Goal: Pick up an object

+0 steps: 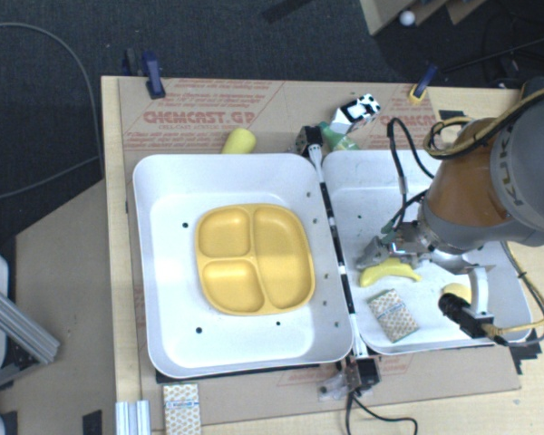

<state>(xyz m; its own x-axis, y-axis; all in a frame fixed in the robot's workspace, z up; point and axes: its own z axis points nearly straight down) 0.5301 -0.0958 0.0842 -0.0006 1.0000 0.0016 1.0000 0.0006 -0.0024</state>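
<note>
The arm is low in the right bin, its gripper just above the banana — this looks like the reach-and-grasp step, though from this slant I cannot tell how it is set or whether it has hold of anything. The next move calls for a secure grip on the banana, then a straight lift clear of the packet just beside it. The left bin bears a yellow tray — both bins sit on a cardboard-topped bench over dark carpet.
</note>
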